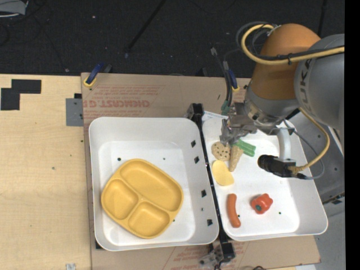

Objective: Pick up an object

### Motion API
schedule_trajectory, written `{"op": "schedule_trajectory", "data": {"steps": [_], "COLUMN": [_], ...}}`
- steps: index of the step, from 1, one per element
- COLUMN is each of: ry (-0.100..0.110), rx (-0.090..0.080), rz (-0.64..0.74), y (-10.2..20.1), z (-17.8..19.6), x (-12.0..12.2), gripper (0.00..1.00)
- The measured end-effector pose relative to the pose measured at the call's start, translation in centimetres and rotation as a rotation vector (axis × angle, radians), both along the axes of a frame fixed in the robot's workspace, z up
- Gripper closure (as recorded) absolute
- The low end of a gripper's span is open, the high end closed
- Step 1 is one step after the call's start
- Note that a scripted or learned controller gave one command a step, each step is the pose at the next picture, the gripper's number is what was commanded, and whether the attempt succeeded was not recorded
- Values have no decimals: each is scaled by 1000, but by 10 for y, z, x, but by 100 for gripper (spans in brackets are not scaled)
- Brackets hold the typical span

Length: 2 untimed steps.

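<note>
My gripper [230,139] hangs low over the upper left part of the right bin [306,224]. Just below it lie a round spotted cookie [220,150] and a tan, cone-shaped piece [234,158]. A green piece [246,148] sticks out to the gripper's right. A pale yellow piece [223,174] lies further toward the front, by the bin's left wall. An orange-red sausage [233,210] and a red pepper [261,203] rest in the front part of the bin, apart from the gripper.
The left bin [104,134] holds a yellow divided plate [142,197]. A black divider [206,173] runs between the two bins. The arm's grey body and orange band [284,44] loom over the right bin's far right side.
</note>
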<state>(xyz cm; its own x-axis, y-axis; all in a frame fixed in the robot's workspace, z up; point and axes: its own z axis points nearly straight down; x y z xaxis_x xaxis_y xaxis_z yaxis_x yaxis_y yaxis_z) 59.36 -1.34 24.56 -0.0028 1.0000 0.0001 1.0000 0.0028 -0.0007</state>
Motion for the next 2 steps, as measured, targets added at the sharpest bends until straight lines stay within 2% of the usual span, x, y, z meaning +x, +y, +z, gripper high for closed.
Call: {"op": "schedule_trajectory", "data": {"steps": [1,2], "ry": [0,1], "rx": [0,1], "rz": [0,1], "y": [53,110], "z": [0,1], "x": [8,-1], "gripper": [100,100]}}
